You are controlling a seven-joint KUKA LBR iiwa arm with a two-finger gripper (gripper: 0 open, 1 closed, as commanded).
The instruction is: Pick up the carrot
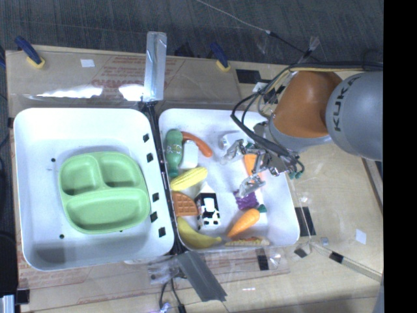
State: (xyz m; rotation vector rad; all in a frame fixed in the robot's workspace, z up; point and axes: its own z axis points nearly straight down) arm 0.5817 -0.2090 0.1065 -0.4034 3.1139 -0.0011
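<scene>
A carrot [242, 223], orange with a green top, lies near the front right of the right bin [287, 204], beside a purple toy [246, 202]. My gripper [243, 167] hangs over the right-hand middle of this bin, just behind the purple toy and about a hand's width behind the carrot. Its two metal fingers [232, 148] stand apart, so it is open. A small orange piece [250, 162] shows in the gap between them, and neither finger clamps it. I cannot tell what this piece is.
The right bin also holds a green vegetable [173, 150], a long orange toy [198, 144], corn [188, 177], a waffle-like piece [185, 205], a black-and-white toy [208, 211] and a banana [197, 237]. A green divided plate [103, 191] lies in the left bin [32, 142].
</scene>
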